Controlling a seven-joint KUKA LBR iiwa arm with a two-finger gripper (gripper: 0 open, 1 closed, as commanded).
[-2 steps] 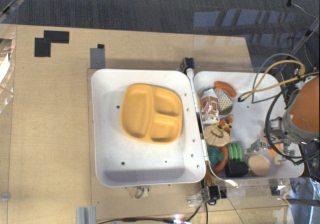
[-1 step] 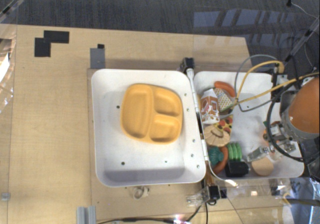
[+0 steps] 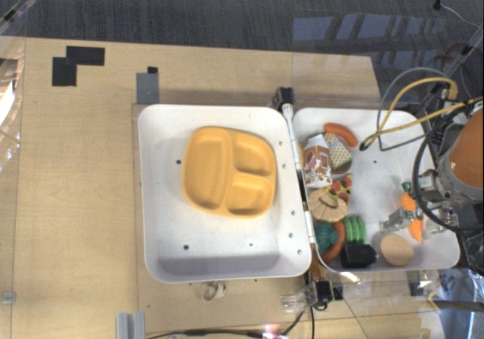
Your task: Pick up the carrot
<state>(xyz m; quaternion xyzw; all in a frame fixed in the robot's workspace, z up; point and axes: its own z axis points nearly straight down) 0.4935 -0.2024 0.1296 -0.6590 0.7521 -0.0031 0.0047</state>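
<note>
The carrot (image 3: pixel 409 202) is a small orange piece with a green top, lying at the right side of the right bin (image 3: pixel 378 171). Its lower tip pokes out again just below the tool. My gripper (image 3: pixel 414 218) hangs right over the carrot's middle and covers it, with the wrist and its orange band (image 3: pixel 467 157) reaching in from the right. From this slant I cannot make out how the jaws stand around the carrot.
A beige egg-shaped item (image 3: pixel 396 249) lies just below the gripper. Toy foods crowd the right bin's left side: a sausage (image 3: pixel 341 134), a printed carton (image 3: pixel 318 163), a green piece (image 3: pixel 354 228), a black block (image 3: pixel 357 256). The left bin (image 3: pixel 162 239) holds a yellow divided tray (image 3: pixel 229 171).
</note>
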